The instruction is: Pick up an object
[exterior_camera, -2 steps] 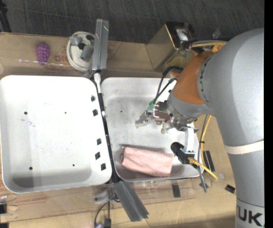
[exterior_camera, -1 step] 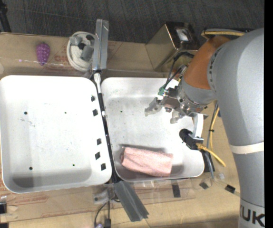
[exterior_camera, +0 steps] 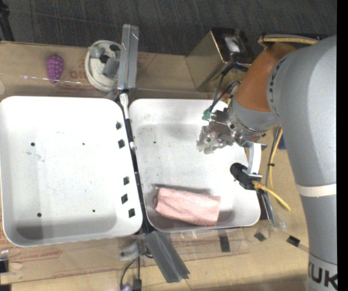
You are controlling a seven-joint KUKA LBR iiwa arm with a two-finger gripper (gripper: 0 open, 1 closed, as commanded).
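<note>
Two shallow white plastic bins sat side by side on the bench. A pink folded cloth (exterior_camera: 187,205) lay in the right bin (exterior_camera: 162,120), against its near wall. The two-finger metal gripper (exterior_camera: 213,139) hung over that bin's far right part. A small purple knobbly object (exterior_camera: 54,67) rested behind the left bin (exterior_camera: 59,162).

Bins (exterior_camera: 59,162) white, with small dark specks on the floors. Pink cloth (exterior_camera: 187,205), faint mottled texture, in the right bin's near end. Arm (exterior_camera: 307,120) grey, orange band (exterior_camera: 260,77) above the wrist. Purple knobbly item (exterior_camera: 54,67) beyond the left bin, on tan bench (exterior_camera: 22,59). Yellow cable (exterior_camera: 275,196) right of the bins.
</note>
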